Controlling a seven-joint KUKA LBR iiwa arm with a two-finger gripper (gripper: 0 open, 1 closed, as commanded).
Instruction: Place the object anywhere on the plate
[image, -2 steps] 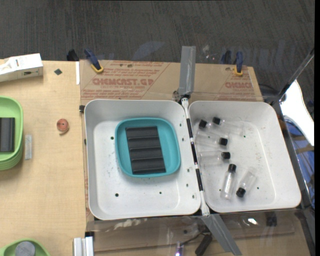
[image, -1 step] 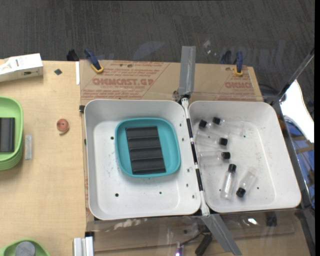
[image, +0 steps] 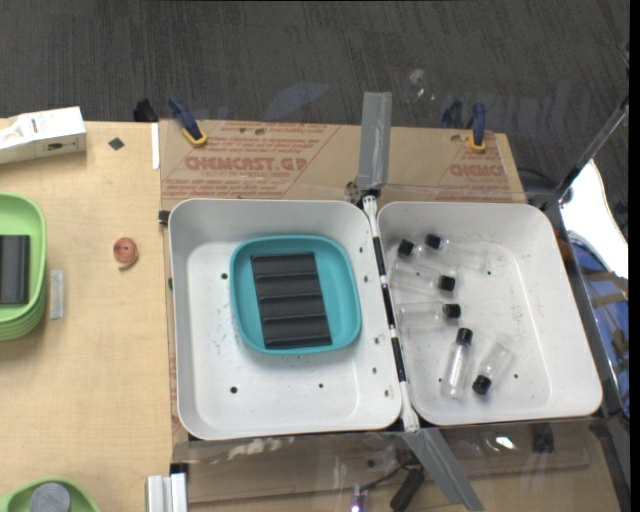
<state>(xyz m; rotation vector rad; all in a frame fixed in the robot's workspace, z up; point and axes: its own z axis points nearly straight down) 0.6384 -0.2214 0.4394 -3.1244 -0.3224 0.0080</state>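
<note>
Camera view: teal plate (image: 296, 293) in left bin (image: 200, 300), clear vials (image: 457, 340) in right bin (image: 540, 300).

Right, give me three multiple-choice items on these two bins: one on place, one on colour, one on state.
1. Where does the teal plate sit?
A. left bin
B. right bin
C. wooden bench

2. What colour are the vials' caps?
A. red
B. white
C. black

3. How do the vials lie?
A. stacked on the plate
B. scattered loose in the right bin
C. upright in a rack

Answers: 1 A, the plate lies inside the left bin; 2 C, each clear vial ends in a black cap; 3 B, they lie apart at varied angles.
</note>
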